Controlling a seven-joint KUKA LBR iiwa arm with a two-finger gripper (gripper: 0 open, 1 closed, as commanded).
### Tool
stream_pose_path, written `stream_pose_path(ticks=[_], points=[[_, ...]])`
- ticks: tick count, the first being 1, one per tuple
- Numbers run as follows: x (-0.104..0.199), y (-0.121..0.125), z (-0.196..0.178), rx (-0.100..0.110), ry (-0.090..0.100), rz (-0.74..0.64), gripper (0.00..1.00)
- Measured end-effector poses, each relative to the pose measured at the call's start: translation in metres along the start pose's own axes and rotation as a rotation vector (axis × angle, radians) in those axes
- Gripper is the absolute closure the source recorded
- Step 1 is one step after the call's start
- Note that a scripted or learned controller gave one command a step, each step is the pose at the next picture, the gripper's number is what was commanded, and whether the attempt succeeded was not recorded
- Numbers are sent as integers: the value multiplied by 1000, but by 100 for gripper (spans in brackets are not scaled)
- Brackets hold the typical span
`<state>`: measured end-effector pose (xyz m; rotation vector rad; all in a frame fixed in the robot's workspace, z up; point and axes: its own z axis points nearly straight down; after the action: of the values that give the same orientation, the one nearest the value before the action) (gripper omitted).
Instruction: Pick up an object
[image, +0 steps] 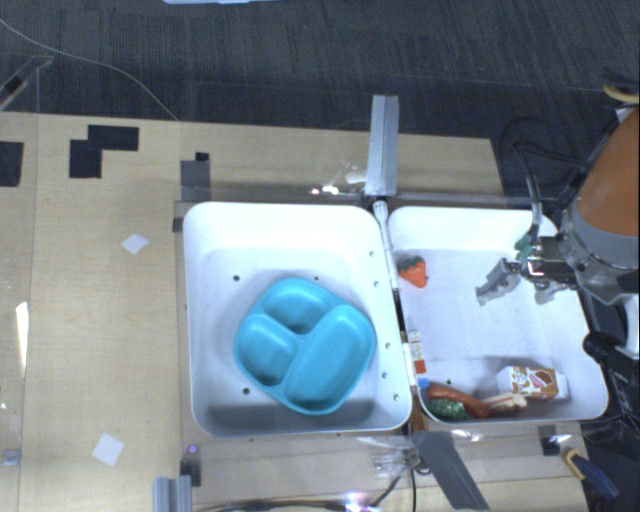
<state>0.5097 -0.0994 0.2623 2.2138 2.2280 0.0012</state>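
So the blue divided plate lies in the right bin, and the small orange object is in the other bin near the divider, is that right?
Not quite. The camera view shows the blue divided plate in the left bin. The small orange object is in the other bin, near the divider, as you said.

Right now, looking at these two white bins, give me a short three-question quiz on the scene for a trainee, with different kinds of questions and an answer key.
1. True or false: the blue three-compartment plastic plate lies in the right white bin.
2. Multiple choice: the small orange-red toy sits (A) near the divider between the bins, (B) on the plate, (C) outside both bins.
3. Fill in: the white carton with a brown picture lies on its side near the right bin's ____ edge in the camera view.

Key:
1. False; it lies in the left white bin.
2. A.
3. Lower.
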Motion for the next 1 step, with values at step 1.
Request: stream_pose_path(ticks=[1], points=[[-10,-23,143,3,1,-17,0]])
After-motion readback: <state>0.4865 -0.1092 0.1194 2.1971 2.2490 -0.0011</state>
